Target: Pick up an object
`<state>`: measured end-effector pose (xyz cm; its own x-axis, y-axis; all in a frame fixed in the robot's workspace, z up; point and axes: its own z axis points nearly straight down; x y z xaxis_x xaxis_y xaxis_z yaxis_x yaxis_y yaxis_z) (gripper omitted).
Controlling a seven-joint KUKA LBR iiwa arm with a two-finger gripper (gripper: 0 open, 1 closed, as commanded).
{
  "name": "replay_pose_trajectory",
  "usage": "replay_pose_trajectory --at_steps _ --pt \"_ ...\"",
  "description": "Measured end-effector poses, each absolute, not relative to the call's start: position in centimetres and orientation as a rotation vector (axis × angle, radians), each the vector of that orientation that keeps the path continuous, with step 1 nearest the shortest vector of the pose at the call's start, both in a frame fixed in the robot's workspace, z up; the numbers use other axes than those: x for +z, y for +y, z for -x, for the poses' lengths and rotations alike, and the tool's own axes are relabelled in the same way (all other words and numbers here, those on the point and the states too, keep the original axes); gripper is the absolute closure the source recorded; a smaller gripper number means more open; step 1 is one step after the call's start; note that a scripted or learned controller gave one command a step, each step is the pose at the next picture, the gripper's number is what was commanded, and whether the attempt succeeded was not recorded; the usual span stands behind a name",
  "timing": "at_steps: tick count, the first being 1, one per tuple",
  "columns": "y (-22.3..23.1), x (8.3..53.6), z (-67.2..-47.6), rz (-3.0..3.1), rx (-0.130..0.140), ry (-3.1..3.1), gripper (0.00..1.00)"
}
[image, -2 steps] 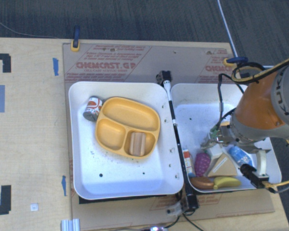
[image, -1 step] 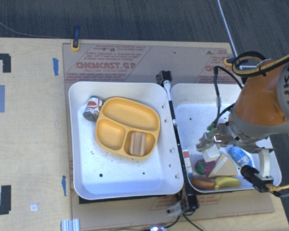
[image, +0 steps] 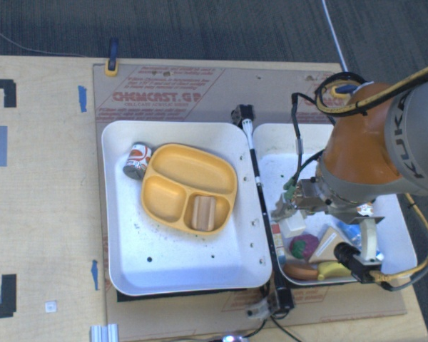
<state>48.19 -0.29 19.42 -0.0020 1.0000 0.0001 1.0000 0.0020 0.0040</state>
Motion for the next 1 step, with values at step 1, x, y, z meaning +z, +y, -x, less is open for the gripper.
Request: replay_pose_trajectory --at_steps 1 --pt "0.84 20.61 -48.06 -2.218 0.005 2.221 1.0"
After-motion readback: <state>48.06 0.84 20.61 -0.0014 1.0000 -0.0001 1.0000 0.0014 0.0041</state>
